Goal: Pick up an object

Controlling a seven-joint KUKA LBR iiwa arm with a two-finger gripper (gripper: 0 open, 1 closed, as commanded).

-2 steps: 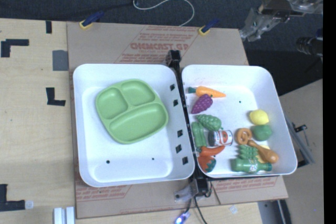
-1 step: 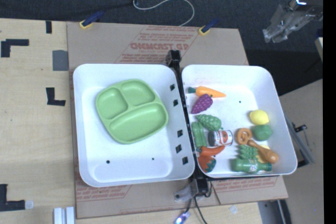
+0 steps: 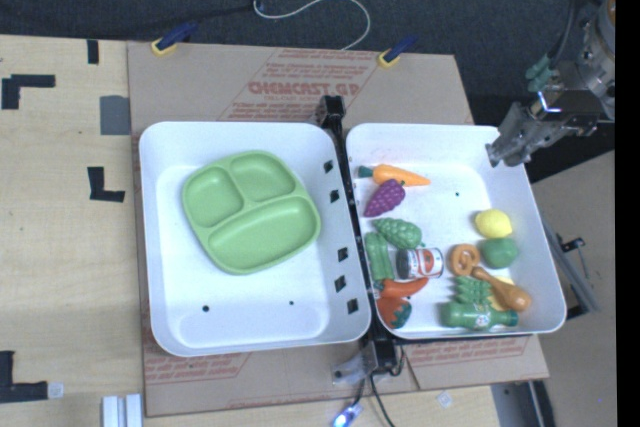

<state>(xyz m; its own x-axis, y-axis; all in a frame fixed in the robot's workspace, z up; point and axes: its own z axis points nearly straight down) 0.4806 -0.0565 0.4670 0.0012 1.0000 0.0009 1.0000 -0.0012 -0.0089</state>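
Observation:
The right bin (image 3: 450,143) holds several toy foods: an orange carrot (image 3: 397,177), purple grapes (image 3: 384,199), a yellow lemon (image 3: 492,223), a green lime (image 3: 500,252), a small can (image 3: 418,263), a red pepper (image 3: 397,295) and green vegetables (image 3: 478,310). My gripper (image 3: 508,147) hangs over the bin's far right rim, well above and right of the toys. Nothing shows between its fingers.
The left bin (image 3: 170,315) holds a green divided plate (image 3: 252,211). Both bins rest on a cardboard sheet (image 3: 300,85) on the wooden bench. A white cable (image 3: 300,10) runs across the dark back area. The arm's wrist (image 3: 590,45) stands at the far right.

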